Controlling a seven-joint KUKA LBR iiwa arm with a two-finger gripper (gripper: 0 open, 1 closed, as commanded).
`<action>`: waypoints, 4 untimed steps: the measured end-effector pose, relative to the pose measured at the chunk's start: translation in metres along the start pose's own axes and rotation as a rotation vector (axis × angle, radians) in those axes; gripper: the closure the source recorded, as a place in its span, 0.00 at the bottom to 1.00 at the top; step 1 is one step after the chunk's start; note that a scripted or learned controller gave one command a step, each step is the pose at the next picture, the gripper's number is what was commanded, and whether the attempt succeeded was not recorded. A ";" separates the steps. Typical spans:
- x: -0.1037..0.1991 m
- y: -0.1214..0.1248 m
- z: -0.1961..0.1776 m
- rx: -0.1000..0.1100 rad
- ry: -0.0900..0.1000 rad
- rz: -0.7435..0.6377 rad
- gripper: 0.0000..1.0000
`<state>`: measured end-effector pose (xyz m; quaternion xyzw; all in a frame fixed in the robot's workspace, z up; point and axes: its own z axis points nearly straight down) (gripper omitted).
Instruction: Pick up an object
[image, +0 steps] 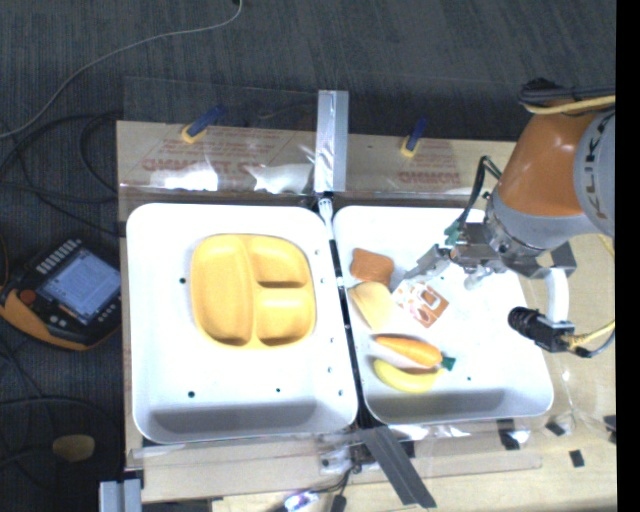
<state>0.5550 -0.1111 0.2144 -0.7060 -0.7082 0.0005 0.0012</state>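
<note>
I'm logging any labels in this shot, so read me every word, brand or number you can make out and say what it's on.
"KU", partial letters on the arm's grey casing.
Red print on the cardboard sheet behind the bins: too blurred to read.
Small packet in the right bin: print too small.
Handheld controller screen: unreadable.

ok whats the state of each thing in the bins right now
yellow divided plastic tray: flat in left bin, nothing in it
brown bread slice: lying in right bin
orange toy carrot: lying on yellow banana
white and orange packet: lying flat
gripper: above right bin
</note>
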 end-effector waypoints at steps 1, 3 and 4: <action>-0.012 -0.064 0.121 -0.002 0.000 -0.017 0.00; 0.071 -0.071 -0.057 0.000 -0.003 0.131 1.00; 0.049 -0.067 0.000 0.003 -0.003 0.181 1.00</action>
